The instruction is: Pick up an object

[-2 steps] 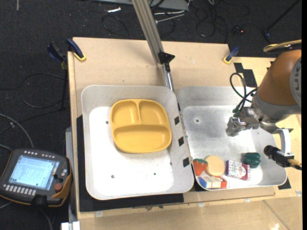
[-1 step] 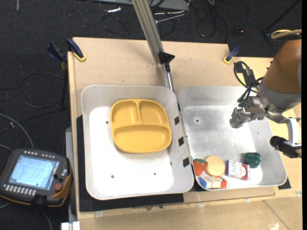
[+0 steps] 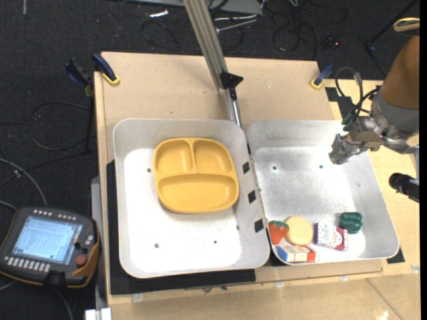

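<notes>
Crowding the right bin's [image 3: 373,199] near edge: toy foods [image 3: 313,235].

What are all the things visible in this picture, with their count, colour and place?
bins: 2, white, side by side on the bench
tray: 1, yellow, three compartments, in the left bin
small objects: a cluster, orange, cream, green and a printed box among them, near edge of the right bin
pendant: 1, grey with a screen, on the floor left of the bench
clamps: yellow and blue, at the bench's far corners
gripper: 1, grey, above the right bin's far right part
</notes>
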Robot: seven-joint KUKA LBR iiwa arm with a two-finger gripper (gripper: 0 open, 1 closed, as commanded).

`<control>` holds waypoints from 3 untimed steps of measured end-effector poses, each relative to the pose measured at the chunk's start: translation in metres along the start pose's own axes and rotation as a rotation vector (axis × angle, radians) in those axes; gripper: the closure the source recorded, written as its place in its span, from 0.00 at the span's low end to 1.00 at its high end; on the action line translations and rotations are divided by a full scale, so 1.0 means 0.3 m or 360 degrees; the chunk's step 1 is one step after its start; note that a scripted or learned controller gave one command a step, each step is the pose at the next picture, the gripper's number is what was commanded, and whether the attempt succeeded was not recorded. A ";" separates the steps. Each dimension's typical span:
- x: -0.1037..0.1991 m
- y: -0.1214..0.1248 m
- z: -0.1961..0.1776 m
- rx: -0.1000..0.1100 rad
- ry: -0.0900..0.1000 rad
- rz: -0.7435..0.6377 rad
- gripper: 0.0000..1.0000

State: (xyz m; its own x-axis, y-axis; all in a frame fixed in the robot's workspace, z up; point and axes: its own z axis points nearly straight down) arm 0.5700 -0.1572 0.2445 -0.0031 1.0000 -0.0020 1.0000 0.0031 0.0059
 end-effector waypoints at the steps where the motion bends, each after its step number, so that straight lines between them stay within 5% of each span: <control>1: 0.170 0.078 0.021 0.0006 0.0004 -0.0007 1.00; 3: 0.502 0.107 0.021 0.0009 0.0006 -0.0008 1.00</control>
State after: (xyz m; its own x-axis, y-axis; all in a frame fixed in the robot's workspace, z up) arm 0.6016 -0.0066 0.2380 -0.0082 1.0000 0.0020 1.0000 0.0082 0.0004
